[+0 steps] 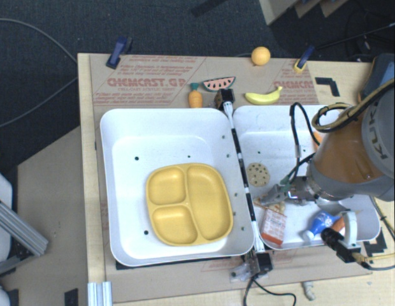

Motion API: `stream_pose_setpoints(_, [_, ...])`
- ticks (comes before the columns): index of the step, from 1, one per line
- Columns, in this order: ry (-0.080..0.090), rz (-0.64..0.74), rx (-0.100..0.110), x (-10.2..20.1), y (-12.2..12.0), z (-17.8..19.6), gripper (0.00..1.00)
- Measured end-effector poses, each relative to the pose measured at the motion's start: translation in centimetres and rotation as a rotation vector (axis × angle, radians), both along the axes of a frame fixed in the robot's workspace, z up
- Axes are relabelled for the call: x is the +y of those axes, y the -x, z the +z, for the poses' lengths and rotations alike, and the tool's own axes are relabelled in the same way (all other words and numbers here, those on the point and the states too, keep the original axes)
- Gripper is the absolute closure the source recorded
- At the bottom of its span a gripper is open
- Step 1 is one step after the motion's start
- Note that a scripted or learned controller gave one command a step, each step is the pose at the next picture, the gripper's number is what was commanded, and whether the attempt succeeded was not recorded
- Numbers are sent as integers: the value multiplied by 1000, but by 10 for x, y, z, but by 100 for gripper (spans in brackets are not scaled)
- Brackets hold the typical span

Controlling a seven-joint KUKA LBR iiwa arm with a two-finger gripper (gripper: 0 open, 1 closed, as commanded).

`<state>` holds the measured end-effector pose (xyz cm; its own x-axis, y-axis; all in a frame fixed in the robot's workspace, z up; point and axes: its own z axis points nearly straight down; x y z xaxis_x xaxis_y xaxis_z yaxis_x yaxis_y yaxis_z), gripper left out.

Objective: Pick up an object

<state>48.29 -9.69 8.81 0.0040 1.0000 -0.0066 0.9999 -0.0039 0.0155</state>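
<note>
In the right bin (pixel 274 116), beside the divider shared with the left bin (pixel 121 171): round cookie (pixel 255 173); below it, orange-and-white packet (pixel 273 225); right of the packet, blue-and-white item (pixel 322 224) with an orange piece touching it. Pincer (pixel 278 195) low between cookie and packet, just above the packet; opening cannot be told. Left bin: yellow three-compartment plate (pixel 188 203). On the surface (pixel 153 78) beyond the bins: toy carrot (pixel 195 98), watermelon slice (pixel 220 83), banana (pixel 262 96), orange ball (pixel 260 56).
</note>
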Motion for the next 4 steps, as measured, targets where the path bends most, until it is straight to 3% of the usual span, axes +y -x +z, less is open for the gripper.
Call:
stream_pose_setpoints(1, [-3,2,8,-71,1,-1,0])
stream_pose_setpoints(2, [-5,5,13,-106,-84,103,0])
stream_pose_setpoints(3, [-12,8,15,-118,-126,-4,0])
stream_pose_setpoints(4, [-6,9,13,-119,-126,7,100])
